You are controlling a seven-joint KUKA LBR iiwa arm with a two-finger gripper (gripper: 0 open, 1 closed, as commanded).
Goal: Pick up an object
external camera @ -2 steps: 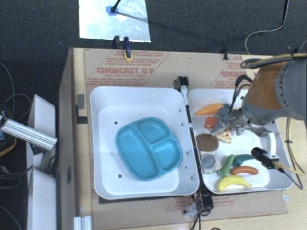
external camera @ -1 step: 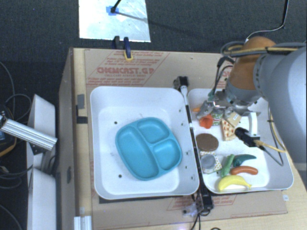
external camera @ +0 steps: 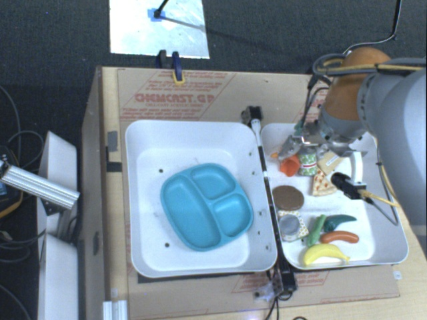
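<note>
Arm reaching into the right bin (external camera: 393,245) over a heap of toy food.

End effector (external camera: 301,145) sits at the bin's 11 o'clock, just above an orange piece (external camera: 289,167) and a can (external camera: 308,162); its grip state cannot be told.

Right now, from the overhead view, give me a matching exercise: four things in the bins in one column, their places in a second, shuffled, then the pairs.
Things:
1. blue divided plastic plate
2. yellow toy banana
3. round brown disc
4. orange toy carrot piece

Places:
A. near front edge of the right bin
B. by the gripper, back of right bin
C. middle of the left bin
D. right bin, beside the divider

Pairs: 1-C, 2-A, 3-D, 4-B
</note>
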